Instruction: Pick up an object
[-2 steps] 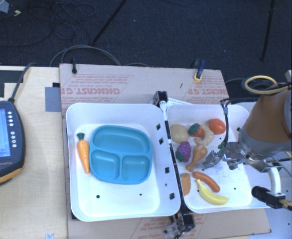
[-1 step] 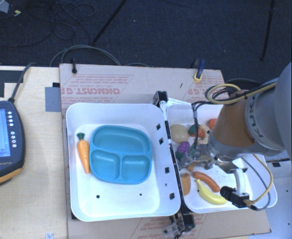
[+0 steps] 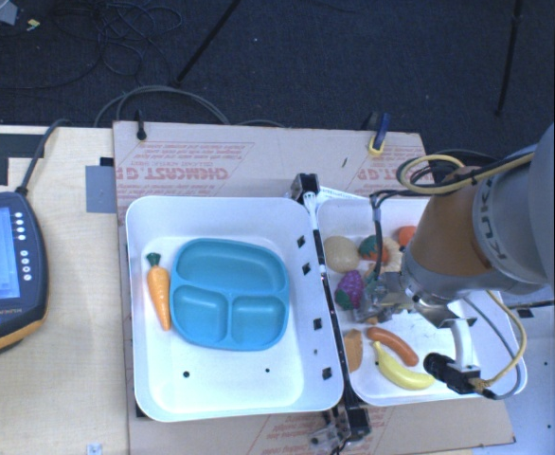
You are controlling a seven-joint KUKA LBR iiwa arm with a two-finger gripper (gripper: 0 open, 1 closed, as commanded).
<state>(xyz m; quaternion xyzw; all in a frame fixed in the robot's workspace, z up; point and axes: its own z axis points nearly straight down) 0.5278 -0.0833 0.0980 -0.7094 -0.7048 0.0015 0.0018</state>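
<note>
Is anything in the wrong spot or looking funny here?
The carrot lies alone in the left bin, beside the blue divided plate, not on it. All the other toy food is piled in the right bin. Nothing looks spilled or broken.

Teach pendant [image 3: 3,263] left of bench; cables [image 3: 116,27] on floor.

Right bin [image 3: 505,377] is crowded: a purple grape bunch [image 3: 351,288] sits by the divider, a pale egg-shaped piece [image 3: 339,250] just above it, a green-and-red bit [image 3: 369,249] and an orange piece [image 3: 406,236] beside. Lower down, a red sausage [image 3: 392,344] lies slantwise just above a yellow banana [image 3: 401,373], a tan piece [image 3: 352,350] to their left. Over in the left bin [image 3: 221,387], an orange carrot [image 3: 158,292] lies lengthwise, touching a blue tray [image 3: 230,294].
</note>
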